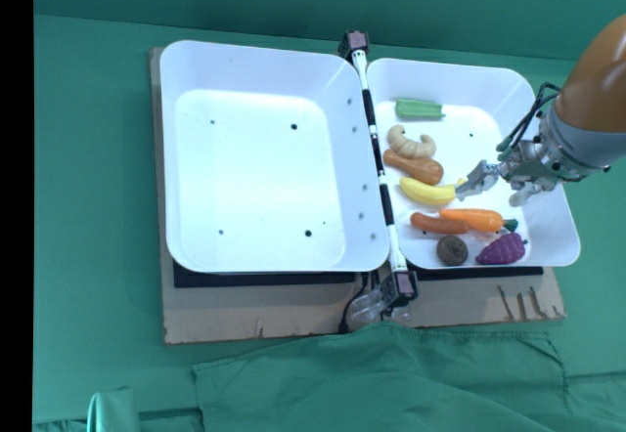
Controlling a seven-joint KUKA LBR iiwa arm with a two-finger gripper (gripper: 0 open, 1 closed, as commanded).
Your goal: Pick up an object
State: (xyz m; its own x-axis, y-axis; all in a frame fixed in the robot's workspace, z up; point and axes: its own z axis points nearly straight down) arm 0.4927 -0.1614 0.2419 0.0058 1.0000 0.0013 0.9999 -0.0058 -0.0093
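The right bin holds several toy foods. There is a green pod, a beige curled piece, a brown-orange sausage shape and a yellow banana. Nearer the front lie two orange carrots, a brown round piece and purple grapes. My gripper hangs over the bin's right half, just right of the banana's end and above the carrots. It is open, with one fingertip close to the banana. Nothing sits between the fingers.
The left bin is a bare white tray with a few dark specks. A black-and-white divider bar runs between the bins. Both bins rest on a cardboard sheet over green cloth. The arm enters from the right.
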